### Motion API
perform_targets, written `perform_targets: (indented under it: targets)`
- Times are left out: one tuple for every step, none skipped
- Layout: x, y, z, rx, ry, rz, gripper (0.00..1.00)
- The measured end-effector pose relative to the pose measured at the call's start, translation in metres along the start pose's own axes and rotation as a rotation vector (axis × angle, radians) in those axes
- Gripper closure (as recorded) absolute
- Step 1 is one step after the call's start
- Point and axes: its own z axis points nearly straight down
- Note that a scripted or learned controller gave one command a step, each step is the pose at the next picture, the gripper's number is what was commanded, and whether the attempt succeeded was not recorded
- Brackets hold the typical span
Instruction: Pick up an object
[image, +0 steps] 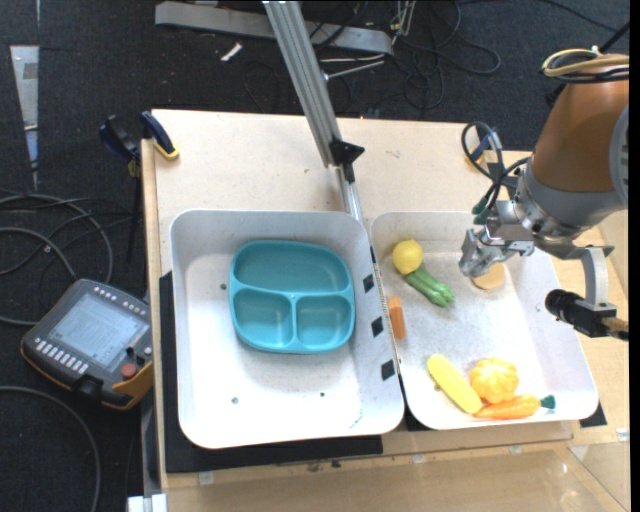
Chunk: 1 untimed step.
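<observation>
My gripper hangs low over the right bin, near its back edge, right above a small tan round piece that peeks out from under it. To its left lie a yellow lemon and a green vegetable. A small orange piece rests by the bin's left wall. At the front sit a yellow banana-like piece, a yellow-orange fruit and a carrot. Nothing shows between the gripper's fingers.
The left bin holds a teal divided plate. A slanted metal pole runs down to the wall between the bins. A teach pendant lies on the floor at left. The arm's cable loop hangs behind the gripper.
</observation>
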Motion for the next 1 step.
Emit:
perform_targets:
  targets:
    - [0.0528,0.0120,-0.0025,0.003,0.002,-0.005,1.00]
